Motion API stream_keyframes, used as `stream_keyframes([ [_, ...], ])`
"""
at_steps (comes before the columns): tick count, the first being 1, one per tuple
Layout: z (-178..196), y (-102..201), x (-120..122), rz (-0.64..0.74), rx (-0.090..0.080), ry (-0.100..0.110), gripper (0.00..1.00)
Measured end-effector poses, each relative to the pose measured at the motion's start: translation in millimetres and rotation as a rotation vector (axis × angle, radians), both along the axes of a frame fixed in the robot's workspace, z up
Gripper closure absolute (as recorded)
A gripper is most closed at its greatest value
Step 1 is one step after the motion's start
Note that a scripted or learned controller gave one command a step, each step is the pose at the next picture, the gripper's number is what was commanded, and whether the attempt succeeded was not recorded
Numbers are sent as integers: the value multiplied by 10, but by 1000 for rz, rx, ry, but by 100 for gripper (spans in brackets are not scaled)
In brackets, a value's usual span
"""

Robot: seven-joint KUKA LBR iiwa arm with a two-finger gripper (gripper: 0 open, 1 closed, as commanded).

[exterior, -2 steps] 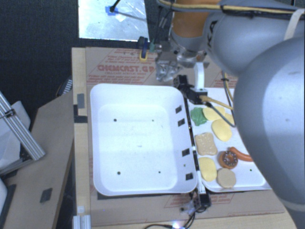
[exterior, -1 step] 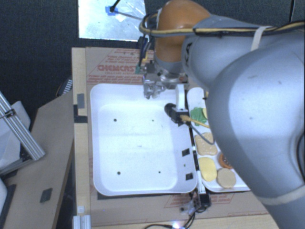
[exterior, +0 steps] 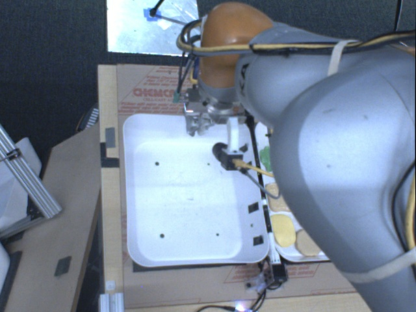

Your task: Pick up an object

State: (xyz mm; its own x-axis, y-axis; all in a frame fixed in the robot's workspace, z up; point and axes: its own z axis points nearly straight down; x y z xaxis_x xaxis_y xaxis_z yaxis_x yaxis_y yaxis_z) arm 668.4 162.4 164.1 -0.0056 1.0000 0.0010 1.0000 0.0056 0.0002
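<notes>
Objects (exterior: 284,229) to pick, yellow and green ones, lie in the right bin (exterior: 294,255) beside my arm, while my gripper (exterior: 197,123) hangs over the far edge of the left bin (exterior: 149,252), nothing visibly in it, so the picking is not done.

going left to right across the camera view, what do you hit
Slanted aluminium rail → brown cardboard sheet → shallow white plastic bin with small dark holes → black dividing strip between the bins → pale yellow round pieces in the second bin → large grey robot arm.
</notes>
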Motion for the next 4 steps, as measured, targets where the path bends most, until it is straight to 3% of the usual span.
stream_keyframes([
  [1, 622, 705, 4, 5, 5, -8, 100],
  [3, -127, 718, -4, 0, -1, 2, 100],
  [4, -830, 700, -405, -5, -3, 6, 100],
])
